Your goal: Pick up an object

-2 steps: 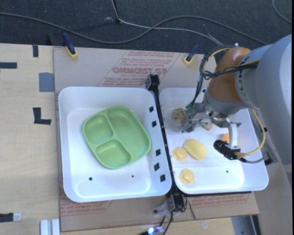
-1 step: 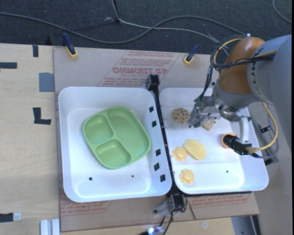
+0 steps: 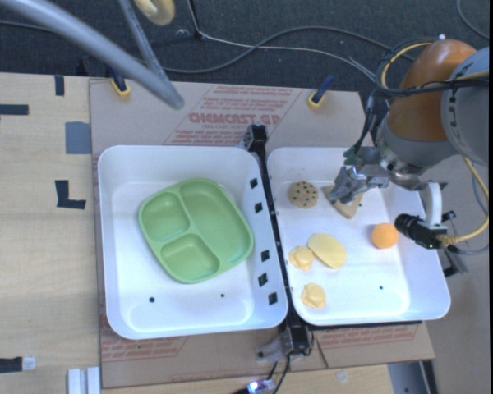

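Glossy green plastic tray (image 3: 195,229), smooth white bins (image 3: 115,220)

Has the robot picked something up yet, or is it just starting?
Done: the hand has reached into the right bin and sits low over a tan piece. In hand: nothing clearly lifted; I can't tell whether it is gripping that piece. Left: grab and raise something. The cookie, orange ball and yellow pieces lie loose, and the green tray sits in the left bin.

Red printed lettering is seen on the cardboard sheet (image 3: 230,113) beyond and to the left of the gripper (image 3: 346,194), above the bins; it is too blurred to be read with certainty.
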